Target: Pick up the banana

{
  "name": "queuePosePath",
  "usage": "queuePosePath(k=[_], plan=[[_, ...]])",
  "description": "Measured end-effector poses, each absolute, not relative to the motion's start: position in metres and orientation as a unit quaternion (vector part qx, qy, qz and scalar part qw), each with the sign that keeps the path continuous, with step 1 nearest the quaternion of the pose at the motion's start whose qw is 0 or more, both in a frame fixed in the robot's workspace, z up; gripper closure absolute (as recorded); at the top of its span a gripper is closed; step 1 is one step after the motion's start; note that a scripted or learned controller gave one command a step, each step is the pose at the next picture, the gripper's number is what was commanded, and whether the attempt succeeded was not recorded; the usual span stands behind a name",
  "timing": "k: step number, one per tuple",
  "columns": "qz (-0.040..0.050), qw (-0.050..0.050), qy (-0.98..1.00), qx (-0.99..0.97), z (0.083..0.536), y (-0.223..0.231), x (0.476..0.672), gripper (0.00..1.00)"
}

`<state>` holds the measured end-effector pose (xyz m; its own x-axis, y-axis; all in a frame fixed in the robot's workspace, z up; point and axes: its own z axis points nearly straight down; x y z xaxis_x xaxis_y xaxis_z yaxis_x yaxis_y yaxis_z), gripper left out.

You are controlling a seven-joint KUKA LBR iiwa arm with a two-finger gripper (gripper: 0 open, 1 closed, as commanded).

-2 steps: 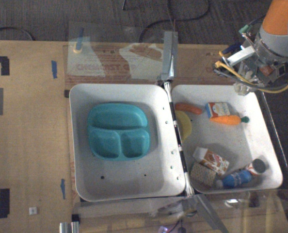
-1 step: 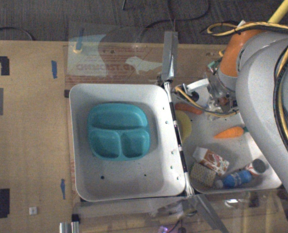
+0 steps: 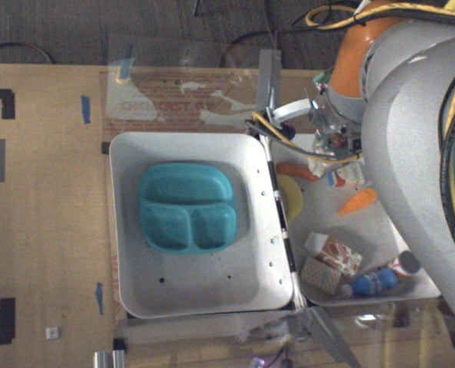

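Banana [image 3: 292,195]: found as a pale yellow curved shape in the right bin [image 3: 377,232], pressed close against the wall shared with the left bin [image 3: 128,205]. Visible long axis judged to run roughly 12 to 6 o'clock, along that wall; part of the outline too blurred to confirm. Just beside it at 12 o'clock, a reddish-orange piece [image 3: 298,172]; an orange carrot [image 3: 358,201] near at 3 o'clock, apart from it. Hand [image 3: 333,146]: seen above the 12 o'clock end of the right bin, amid cabling below the orange band of the arm [image 3: 411,129]. Opening of the hand cannot be told. Nothing seen held. Banana placed at about 7 o'clock from the hand, near but not beneath it. Coming move judged to call for a shift toward 7 o'clock and a grip across the short axis, with the wall a likely obstruction. Teal divided plate [image 3: 188,207] in the left bin, well apart; bench [image 3: 44,228] beyond.
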<state>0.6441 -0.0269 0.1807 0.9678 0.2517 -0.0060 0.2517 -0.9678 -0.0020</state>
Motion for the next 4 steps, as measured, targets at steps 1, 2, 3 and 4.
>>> queuePosePath(k=[1,2,3,4], plan=[[0.003,0.0,-0.098,-0.995,0.296,0.0,0.648,1.0],[0.0039,0.0,-0.099,-0.995,0.253,0.072,0.606,1.0],[0.003,-0.001,-0.136,-0.991,0.3,0.12,0.627,1.0],[0.0059,0.0,-0.166,-0.986,0.128,0.146,0.574,1.0]])
